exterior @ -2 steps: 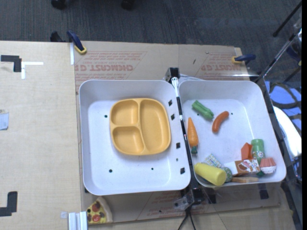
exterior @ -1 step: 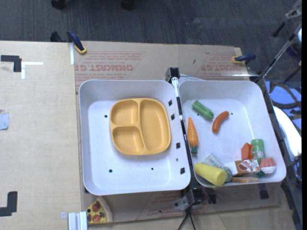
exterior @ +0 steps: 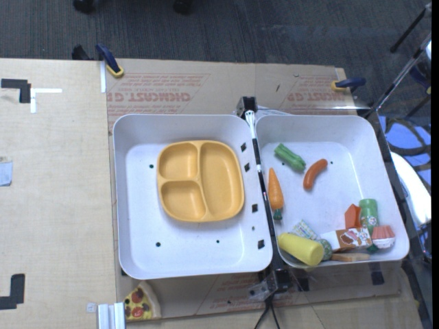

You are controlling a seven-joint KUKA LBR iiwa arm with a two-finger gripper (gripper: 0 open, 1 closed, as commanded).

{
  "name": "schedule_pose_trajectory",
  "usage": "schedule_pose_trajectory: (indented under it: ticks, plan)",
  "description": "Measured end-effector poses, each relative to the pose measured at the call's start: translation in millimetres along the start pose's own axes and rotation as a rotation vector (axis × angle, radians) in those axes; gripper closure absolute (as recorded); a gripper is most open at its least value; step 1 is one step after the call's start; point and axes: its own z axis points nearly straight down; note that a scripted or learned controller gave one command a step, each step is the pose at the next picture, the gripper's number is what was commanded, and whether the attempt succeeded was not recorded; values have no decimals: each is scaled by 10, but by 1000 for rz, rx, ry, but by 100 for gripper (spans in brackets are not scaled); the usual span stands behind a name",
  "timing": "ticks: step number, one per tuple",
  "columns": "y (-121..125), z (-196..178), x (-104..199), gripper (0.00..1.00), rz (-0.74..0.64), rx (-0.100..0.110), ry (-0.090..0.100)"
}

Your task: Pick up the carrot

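Observation:
The carrot is orange with a small green stub at its near end. It lies lengthwise against the left wall of the right bin, close to the divider between the two bins. Nothing is touching it.
In the right bin lie a green pepper, a reddish sausage, a yellow cylinder and several small packets and a green bottle at the near right. The left bin holds a yellow divided plate. A pizza-slice toy lies on the bench.

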Motion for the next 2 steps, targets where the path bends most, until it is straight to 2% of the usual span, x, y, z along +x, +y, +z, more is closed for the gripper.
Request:
schedule_pose_trajectory:
  ticks: [1, 2]
  plan:
    - [59, 9, -33, 0, -17, 0, -1]
    - [-52, 11, -1, 0, -84, 2, -3]
